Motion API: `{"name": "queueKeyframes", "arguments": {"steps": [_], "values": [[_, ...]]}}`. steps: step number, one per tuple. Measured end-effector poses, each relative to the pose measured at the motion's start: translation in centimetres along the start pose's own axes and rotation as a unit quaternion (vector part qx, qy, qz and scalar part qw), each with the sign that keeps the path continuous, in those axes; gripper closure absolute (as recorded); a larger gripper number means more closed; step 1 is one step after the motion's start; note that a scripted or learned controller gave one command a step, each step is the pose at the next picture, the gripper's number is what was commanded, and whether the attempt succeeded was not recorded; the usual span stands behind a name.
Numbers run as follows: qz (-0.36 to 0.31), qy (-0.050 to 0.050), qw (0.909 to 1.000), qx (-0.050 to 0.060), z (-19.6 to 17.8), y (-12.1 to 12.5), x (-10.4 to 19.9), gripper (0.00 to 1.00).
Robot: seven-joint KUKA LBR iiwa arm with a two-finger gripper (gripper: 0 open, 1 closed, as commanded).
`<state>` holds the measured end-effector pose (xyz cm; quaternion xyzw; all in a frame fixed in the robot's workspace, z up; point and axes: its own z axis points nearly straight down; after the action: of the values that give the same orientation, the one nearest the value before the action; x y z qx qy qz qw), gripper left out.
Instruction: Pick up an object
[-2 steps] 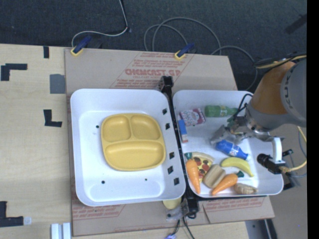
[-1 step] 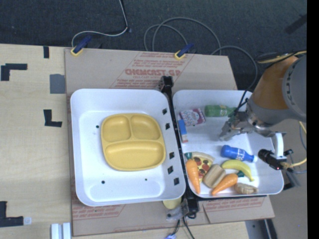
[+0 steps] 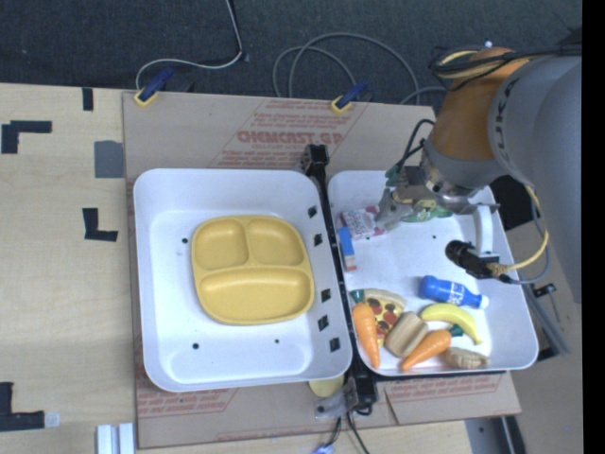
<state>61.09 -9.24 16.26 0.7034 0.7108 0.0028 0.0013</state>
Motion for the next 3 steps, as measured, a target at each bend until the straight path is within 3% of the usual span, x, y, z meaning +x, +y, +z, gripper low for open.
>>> {"name": "queueKeyframes", "arguments": {"steps": [1,2,3], "values": [[-0.001,0.002,1.0000,0.003,-3.2,-2.8,10.9,1.00],[0.007,-0.002,1.0000,0.005,-2.1,-5.0,4.8,1.00],[0.005,-0.002,1.0000,0.004,-2.2,-4.9,5.2,0.00]]}}
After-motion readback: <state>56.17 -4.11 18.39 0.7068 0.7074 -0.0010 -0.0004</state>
